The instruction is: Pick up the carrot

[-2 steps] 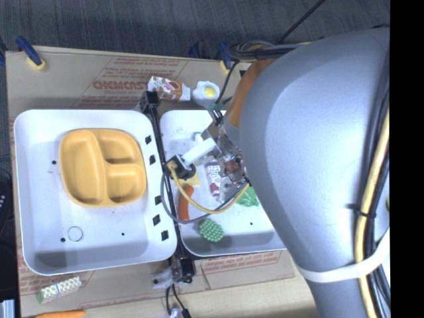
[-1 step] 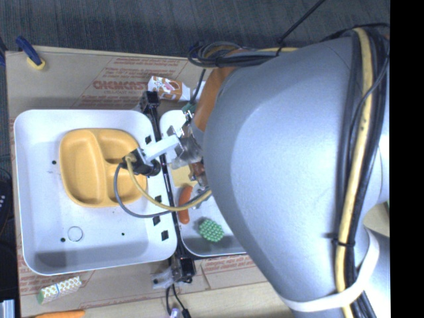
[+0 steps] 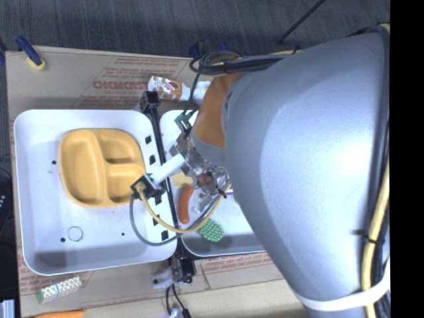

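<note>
Reaching over the right bin (image 3: 225,247), the arm (image 3: 305,164) hides much. The pincer (image 3: 202,177) is seen just above the carrot (image 3: 185,204) by the bin's left wall; its spread cannot be told. The carrot is judged light, stiff, smooth, best pinched mid-length.

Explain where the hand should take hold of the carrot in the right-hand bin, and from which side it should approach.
Best guess: grip the carrot across its narrow width near the middle, descending from above. It lies flat and elongated, running up and down the view close to the bin's left wall, with a green object beside its lower end, so side approaches look crowded.
</note>
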`<action>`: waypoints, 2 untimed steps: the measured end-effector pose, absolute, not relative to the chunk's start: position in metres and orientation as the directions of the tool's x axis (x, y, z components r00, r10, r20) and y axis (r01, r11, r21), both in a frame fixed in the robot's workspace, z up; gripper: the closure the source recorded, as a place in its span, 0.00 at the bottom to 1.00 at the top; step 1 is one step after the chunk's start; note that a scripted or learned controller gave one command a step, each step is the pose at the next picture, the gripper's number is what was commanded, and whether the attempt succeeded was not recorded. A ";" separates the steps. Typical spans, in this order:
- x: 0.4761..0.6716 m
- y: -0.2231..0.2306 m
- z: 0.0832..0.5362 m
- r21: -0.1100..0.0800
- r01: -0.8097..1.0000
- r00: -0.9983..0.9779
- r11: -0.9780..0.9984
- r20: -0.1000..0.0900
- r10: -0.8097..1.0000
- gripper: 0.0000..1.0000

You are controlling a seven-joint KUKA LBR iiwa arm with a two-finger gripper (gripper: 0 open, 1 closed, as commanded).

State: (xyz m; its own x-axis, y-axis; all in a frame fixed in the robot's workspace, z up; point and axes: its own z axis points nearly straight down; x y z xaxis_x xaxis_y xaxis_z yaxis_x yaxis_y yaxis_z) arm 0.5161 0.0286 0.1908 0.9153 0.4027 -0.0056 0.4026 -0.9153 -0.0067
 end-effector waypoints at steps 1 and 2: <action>0.475 0.055 0.191 -0.006 0.230 0.973 -0.973 -0.008 0.230 0.00; 0.476 0.101 0.100 -0.007 0.207 0.978 -0.978 -0.003 0.207 0.00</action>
